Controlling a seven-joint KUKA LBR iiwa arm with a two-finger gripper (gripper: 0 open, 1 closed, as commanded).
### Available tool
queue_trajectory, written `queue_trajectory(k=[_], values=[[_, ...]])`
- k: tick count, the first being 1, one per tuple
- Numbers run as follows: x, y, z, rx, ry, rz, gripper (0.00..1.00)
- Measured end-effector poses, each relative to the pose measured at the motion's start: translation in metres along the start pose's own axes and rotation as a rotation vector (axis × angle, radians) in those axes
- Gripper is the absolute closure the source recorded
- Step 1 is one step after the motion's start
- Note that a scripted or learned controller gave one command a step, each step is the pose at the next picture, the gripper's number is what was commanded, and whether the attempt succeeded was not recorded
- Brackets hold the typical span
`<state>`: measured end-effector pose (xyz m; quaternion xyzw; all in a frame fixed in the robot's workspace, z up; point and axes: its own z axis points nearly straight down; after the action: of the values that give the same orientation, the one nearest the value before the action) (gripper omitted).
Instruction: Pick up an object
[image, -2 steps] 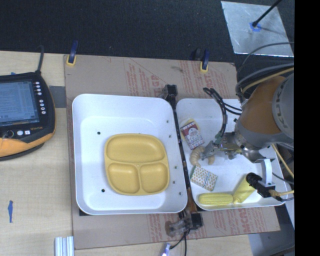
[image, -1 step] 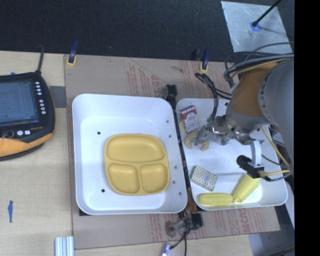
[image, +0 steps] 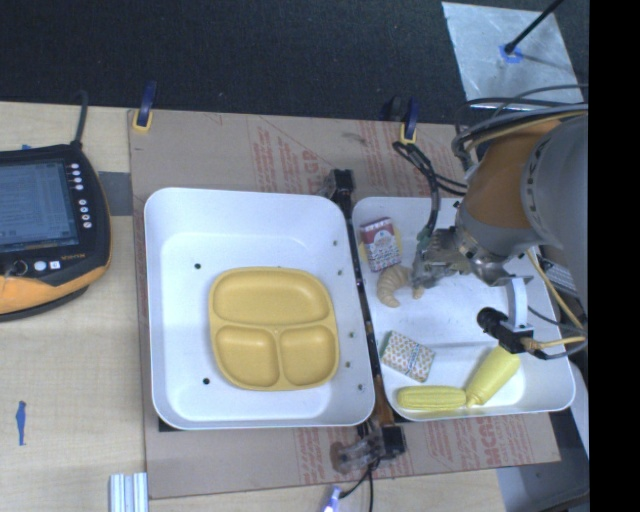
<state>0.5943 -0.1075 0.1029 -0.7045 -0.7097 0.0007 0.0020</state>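
Pincer: the gripper (image: 428, 268) is seen low over the right bin (image: 450, 320), at its upper middle, below the grey arm (image: 530, 200) with its orange band; whether it is spread or pressed together cannot be told.
Croissant: a small pale croissant (image: 392, 285) is found just beside the pincer, on its left and slightly below; whether it is touched cannot be told.
Red packet: a small red and white packet (image: 380, 245) is lying just left of the pincer and a little above it, next to the croissant, in the same bin.
Patterned box: a small box (image: 408, 356) with a dotted pattern is placed below the pincer, tilted, near the lower left of the right bin.
Corn cob: a yellow corn cob (image: 432, 400) is laid flat along the bin's lower wall, further below the pincer.
Yellow piece: a second yellow object (image: 492, 374) is set at a slant below and to the right of the pincer, one end near the corn cob.
Left bin: the left bin (image: 170, 300) is well apart to the pincer's left; a yellow divided plate (image: 272, 326) with three compartments is held in its middle.
Pendant: a control pendant (image: 45, 225) with a screen is lying on the bench, farthest left of the pincer.
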Motion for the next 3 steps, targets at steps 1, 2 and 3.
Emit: queue_trajectory(k=[1, 2, 3], values=[[0.000, 0.000, 0.000, 0.001, 0.000, -0.001, 0.00], [0.006, 0.039, 0.010, -0.004, -0.002, 0.005, 0.00], [-0.008, 0.060, 0.012, 0.008, 0.000, 0.002, 0.00]])
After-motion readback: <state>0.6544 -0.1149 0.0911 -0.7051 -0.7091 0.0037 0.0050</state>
